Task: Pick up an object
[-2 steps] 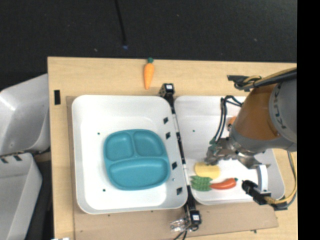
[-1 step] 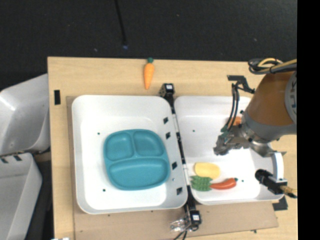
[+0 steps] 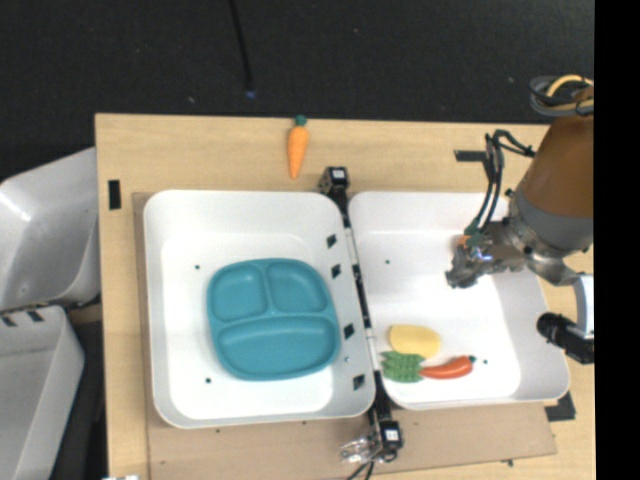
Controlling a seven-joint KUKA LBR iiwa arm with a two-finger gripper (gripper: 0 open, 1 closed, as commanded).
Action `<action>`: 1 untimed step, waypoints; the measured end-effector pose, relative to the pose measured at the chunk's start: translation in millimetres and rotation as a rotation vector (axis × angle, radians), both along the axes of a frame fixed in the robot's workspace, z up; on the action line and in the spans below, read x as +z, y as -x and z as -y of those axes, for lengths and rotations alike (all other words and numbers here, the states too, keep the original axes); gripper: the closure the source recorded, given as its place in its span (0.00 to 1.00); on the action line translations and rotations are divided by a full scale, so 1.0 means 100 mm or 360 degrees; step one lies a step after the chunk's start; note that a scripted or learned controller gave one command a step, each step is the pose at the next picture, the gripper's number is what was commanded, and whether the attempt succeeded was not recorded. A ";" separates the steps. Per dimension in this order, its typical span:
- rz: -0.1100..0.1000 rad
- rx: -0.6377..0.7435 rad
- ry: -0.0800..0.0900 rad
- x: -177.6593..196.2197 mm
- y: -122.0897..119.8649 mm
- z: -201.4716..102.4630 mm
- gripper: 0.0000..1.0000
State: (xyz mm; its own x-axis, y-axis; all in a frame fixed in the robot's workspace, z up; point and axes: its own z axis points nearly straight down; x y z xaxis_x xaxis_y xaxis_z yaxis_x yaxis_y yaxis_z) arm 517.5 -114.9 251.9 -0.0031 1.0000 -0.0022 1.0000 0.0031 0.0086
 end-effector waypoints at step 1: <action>-0.0005 0.0001 -0.0002 0.35 -0.01 0.01 1.00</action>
State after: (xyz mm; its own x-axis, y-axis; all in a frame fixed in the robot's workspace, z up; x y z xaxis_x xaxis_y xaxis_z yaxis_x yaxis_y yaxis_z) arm 518.9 -115.8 286.7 -0.0037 1.0000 -0.0012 1.0000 0.0037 0.0057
